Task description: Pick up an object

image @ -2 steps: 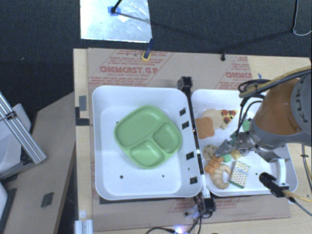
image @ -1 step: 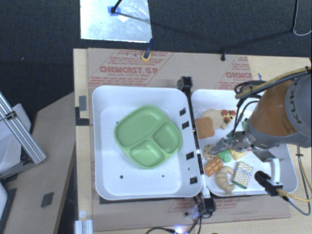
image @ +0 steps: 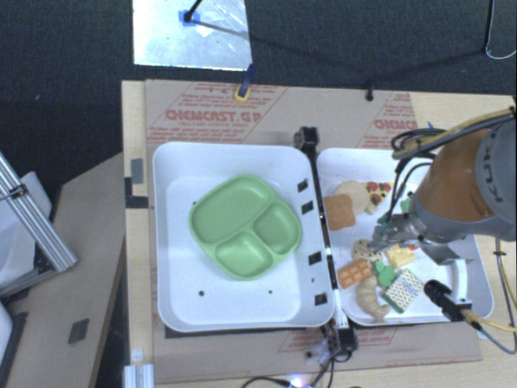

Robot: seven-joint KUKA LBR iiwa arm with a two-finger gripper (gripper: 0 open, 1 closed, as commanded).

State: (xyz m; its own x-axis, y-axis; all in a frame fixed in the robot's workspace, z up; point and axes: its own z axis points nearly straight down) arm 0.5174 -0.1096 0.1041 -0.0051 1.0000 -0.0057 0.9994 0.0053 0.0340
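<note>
Bench: tan board on dark carpet, bearing two white bins side by side, with a silver sheet [image: 191, 23] lying beyond the bench on the floor.

Left bin [image: 174, 297]: one green tray [image: 245, 225] with three compartments, lying flat near the middle. No loose items seen in it.

Right bin [image: 347, 162]: a clutter of small toy foods, all in the near-centre and front of the bin.
- Toast [image: 339, 211], tan slab, towards the divider.
- Pale round piece [image: 352, 190], just behind the toast.
- Waffle [image: 354, 274], orange, near the divider, long axis running on a slant from front-left to back-right.
- Croissant [image: 371, 297], at the front, just beside the waffle.
- Green piece [image: 386, 277], small, between the croissant and a yellow piece.
- Yellow piece [image: 401, 257], just below the wrist.
- Speckled block [image: 403, 290], green-edged, front right.

Arm: grey with an orange band, entering from the right and bent over the right bin. Gripper [image: 386, 234]: pointed down into the clutter; whether it is wide, narrow or holding anything cannot be told at this size, as wrist and cables obscure the tip.

Key relation, as a judgement: the tip appears to sit above the middle of the pile, with the yellow piece and a small cookie-like piece [image: 361, 249] nearest, the first just to the front-right, the second just to the left. Waffle and croissant lie further towards the front-left. Toast lies to the back-left, apart from the tip. Pieces are crowded and touching, so a descent here may well catch two or none.
</note>
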